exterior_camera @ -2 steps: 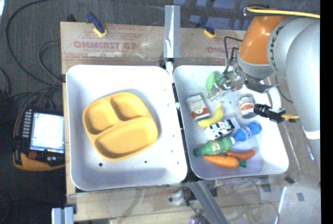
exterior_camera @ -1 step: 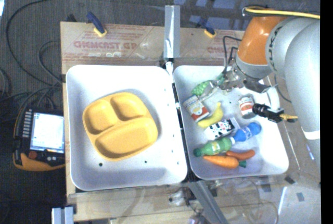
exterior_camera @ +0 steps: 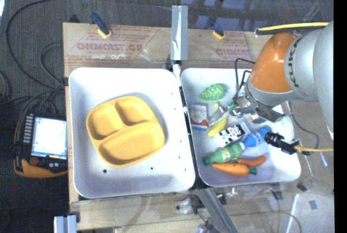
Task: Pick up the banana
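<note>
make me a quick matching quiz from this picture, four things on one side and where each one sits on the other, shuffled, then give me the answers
Things:
1. yellow divided plate
2. carrot
3. banana
4. green leafy toy

Places:
A. near edge of the right bin
B. far end of the right bin
C. left bin
D. middle of the right bin, beside the end effector

Pairs: 1-C, 2-A, 3-D, 4-B

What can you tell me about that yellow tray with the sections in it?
The yellow tray lies flat in the left white bin, turned at a slant to the bin's sides. It looks like smooth moulded plastic with rounded corners and three compartments: two smaller ones toward the far side and one long one nearer the camera. All three compartments look bare. It rests on the bin's floor, apart from the walls.
</note>
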Controlling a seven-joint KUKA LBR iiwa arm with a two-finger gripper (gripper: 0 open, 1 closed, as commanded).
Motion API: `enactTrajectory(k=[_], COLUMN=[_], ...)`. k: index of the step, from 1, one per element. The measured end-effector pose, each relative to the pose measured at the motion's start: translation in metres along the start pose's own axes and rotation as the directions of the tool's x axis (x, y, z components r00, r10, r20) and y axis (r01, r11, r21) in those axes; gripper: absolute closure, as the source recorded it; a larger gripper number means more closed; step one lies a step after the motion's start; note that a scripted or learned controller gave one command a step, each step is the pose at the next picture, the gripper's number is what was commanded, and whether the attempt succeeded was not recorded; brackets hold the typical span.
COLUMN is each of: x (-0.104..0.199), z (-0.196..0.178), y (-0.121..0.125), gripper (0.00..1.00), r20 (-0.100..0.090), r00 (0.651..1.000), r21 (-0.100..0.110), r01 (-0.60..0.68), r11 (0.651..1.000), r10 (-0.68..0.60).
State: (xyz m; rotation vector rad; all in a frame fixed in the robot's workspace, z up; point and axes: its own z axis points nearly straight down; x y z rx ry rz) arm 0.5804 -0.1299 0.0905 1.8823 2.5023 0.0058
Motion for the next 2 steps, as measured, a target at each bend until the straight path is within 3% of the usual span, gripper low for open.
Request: enactTrajectory(k=[1,2], x=[0.000,0.037], z=[-0.012,-0.123], y=[0.003,0.039], gripper=[1.00,1.00], r20=[0.001,-0.003], r00=[1.000,0.989], r21=[-0.009,0.011], r01=[-0.001,-0.146], r11=[1.000,0.989], r10=[0.001,0.146])
